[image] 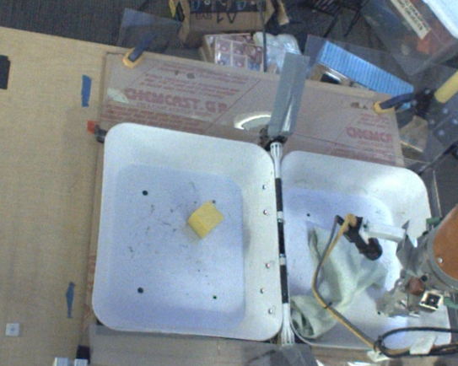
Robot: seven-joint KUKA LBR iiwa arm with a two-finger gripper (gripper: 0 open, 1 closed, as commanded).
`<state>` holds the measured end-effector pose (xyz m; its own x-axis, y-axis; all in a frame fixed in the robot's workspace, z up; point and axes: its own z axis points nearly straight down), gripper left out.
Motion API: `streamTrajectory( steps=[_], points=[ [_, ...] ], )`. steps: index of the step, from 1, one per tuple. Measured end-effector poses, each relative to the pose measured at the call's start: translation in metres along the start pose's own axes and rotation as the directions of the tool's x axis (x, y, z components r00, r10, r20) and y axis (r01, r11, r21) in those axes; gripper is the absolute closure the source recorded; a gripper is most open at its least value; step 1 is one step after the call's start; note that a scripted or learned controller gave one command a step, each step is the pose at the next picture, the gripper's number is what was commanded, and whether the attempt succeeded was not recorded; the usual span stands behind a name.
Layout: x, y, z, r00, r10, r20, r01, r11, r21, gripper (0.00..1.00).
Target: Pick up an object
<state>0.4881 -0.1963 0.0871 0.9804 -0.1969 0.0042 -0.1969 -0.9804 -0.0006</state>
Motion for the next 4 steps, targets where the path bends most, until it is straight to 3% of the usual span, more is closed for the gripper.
streamTrajectory(
  steps=[1, 2, 3, 4],
  points=[
    [-0.004, -0.034, -0.133, 1.0, 0.007, 0.004, -0.008, 1.0, 0.004, 1.0],
    [-0.013, -0.043, -0.048, 1.0, 0.004, 0.009, -0.004, 1.0, 0.002, 1.0],
    [0.003, -0.075, -0.081, 1.0, 0.004, 0.007, -0.004, 1.0, 0.003, 1.0],
    [-0.008, -0.036, -0.001, 1.0, 0.005, 0.0, -0.005, 1.0, 0.0, 1.0]
  ],
)
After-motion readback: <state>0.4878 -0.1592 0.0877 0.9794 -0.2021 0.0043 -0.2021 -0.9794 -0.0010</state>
